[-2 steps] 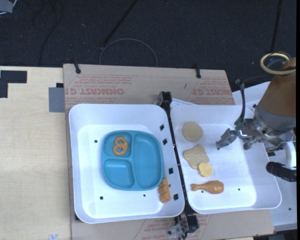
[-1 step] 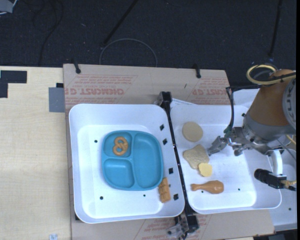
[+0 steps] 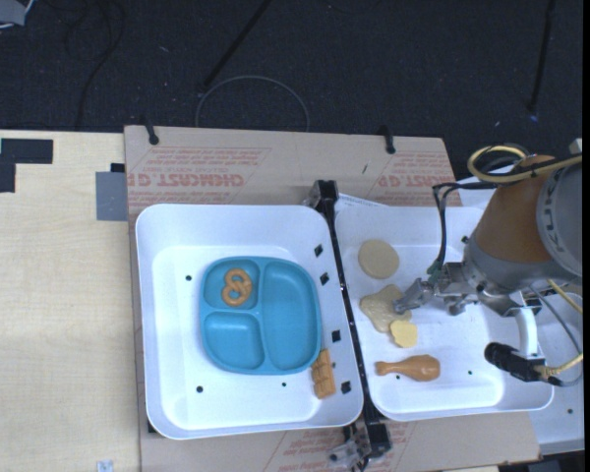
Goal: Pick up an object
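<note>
Down at the near edge, a toy drumstick [image 3: 409,368] lies in the right bin [image 3: 472,401], its thick end pointing right. Just above it sits a small yellow round piece [image 3: 404,334], touching a pale irregular slab [image 3: 380,308], and further back there's a tan disc [image 3: 379,258] on its own. Now the arm [image 3: 526,229], orange band showing, reaches in from the right and hangs low over this bin. Its gripper [image 3: 411,300] sits right at the edge of the pale slab, just above the yellow piece. Whether those fingers are spread or closed, I cannot tell from here; I see nothing clearly between them. Over in the left bin [image 3: 167,264], a blue divided plate [image 3: 285,313] holds a pretzel [image 3: 237,286] in its upper-left compartment. An orange-brown snack piece [image 3: 323,374] lies beside the plate's lower right corner, near the divider between the bins.
</note>
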{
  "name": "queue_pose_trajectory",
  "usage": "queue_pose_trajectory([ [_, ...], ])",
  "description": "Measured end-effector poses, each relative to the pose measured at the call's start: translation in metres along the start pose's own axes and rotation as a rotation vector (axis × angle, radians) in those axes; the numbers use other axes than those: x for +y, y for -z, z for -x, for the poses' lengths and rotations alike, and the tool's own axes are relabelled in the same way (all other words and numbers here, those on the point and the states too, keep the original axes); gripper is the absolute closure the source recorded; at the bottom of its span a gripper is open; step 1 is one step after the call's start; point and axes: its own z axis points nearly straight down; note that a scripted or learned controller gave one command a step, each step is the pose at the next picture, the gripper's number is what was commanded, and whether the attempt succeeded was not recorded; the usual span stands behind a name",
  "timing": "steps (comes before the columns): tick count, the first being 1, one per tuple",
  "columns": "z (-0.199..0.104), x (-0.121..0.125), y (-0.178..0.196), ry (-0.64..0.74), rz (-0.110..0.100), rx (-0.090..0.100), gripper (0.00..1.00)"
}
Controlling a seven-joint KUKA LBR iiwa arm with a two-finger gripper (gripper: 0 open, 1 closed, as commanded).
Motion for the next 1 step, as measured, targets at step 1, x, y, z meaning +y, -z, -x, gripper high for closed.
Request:
queue_pose_trajectory([
  [1, 0.0002, 0.0015, 0.0135, -0.002, 0.004, 0.002, 1.0],
])
